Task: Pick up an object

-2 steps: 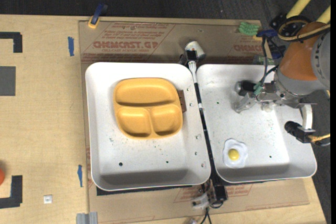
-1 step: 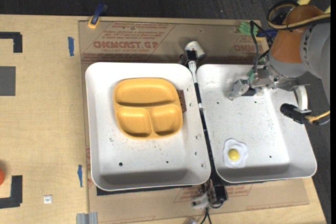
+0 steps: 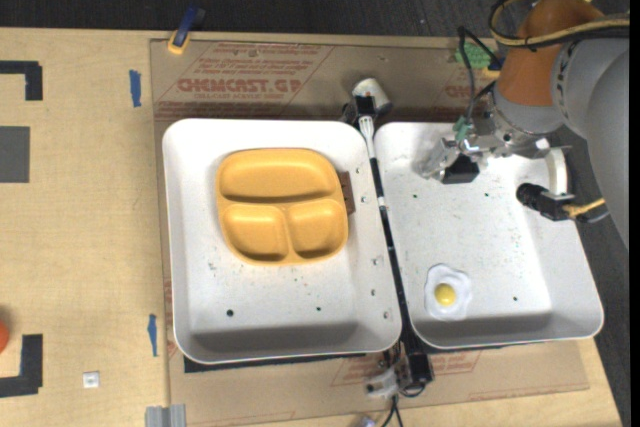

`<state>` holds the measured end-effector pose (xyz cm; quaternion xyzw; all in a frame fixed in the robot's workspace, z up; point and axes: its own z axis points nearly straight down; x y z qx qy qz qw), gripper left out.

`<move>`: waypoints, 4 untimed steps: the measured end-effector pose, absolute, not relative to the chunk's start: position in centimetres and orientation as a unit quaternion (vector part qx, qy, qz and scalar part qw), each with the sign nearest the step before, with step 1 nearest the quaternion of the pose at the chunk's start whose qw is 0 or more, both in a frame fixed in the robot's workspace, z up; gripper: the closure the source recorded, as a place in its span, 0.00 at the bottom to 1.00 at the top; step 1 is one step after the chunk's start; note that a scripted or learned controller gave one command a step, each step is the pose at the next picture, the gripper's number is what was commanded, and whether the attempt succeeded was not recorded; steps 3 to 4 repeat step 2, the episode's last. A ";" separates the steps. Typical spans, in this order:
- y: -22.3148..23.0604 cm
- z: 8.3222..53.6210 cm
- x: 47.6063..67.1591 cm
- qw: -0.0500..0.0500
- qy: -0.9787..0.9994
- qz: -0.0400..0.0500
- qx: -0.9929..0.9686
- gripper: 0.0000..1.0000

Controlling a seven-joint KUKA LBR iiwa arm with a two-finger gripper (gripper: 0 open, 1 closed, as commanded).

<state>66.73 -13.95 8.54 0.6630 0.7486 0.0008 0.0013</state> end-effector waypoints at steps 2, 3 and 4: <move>-8.2 18.5 61.0 0.000 0.730 0.000 0.684 1.00; -8.2 18.5 61.0 0.000 0.730 0.000 0.684 1.00; -8.2 18.5 61.0 0.000 0.730 0.000 0.684 1.00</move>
